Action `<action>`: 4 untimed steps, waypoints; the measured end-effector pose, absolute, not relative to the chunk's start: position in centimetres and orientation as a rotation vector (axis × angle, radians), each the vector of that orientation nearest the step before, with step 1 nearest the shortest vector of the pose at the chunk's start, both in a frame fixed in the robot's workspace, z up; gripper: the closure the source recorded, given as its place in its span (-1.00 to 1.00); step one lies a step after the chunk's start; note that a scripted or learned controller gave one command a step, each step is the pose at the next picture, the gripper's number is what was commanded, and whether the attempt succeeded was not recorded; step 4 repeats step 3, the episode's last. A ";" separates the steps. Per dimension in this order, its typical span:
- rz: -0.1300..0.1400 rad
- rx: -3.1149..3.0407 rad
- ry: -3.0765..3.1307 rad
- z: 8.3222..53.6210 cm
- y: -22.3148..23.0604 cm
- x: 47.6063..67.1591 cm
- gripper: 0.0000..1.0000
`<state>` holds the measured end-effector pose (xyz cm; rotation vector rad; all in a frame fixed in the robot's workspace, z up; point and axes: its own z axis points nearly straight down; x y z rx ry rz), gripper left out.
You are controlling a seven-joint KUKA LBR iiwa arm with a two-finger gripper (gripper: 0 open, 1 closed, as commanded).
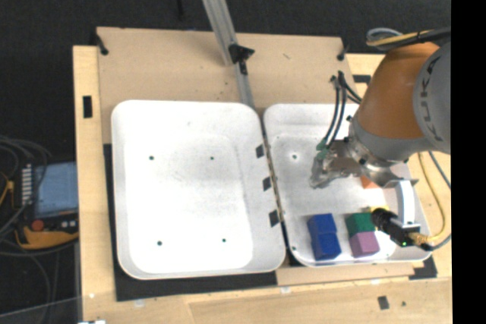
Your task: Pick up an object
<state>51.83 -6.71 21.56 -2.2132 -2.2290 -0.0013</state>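
In the right bin [292,129] lie a blue block [323,236], a green block [360,223] and a purple block [365,243], all near its front edge. A small orange bit [367,182] peeks out beside the wrist. My gripper [322,172] hangs over the middle of the right bin, behind the blue block and apart from it. The arm's grey and orange wrist [395,106] covers the bin's back right part.
The left bin [186,186] lies beside the right one, with a row of black clips [269,182] between them. A slanted metal rail [216,4] rises behind the bins. A blue device with cables [49,193] sits off the bench at the left.
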 end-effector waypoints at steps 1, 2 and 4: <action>-0.005 -2.213 -2.232 22.6 -2.2 52.2 1.00; -0.002 -2.212 -2.229 21.8 2.9 53.1 1.00; -0.004 -2.211 -2.230 23.2 8.5 53.9 1.00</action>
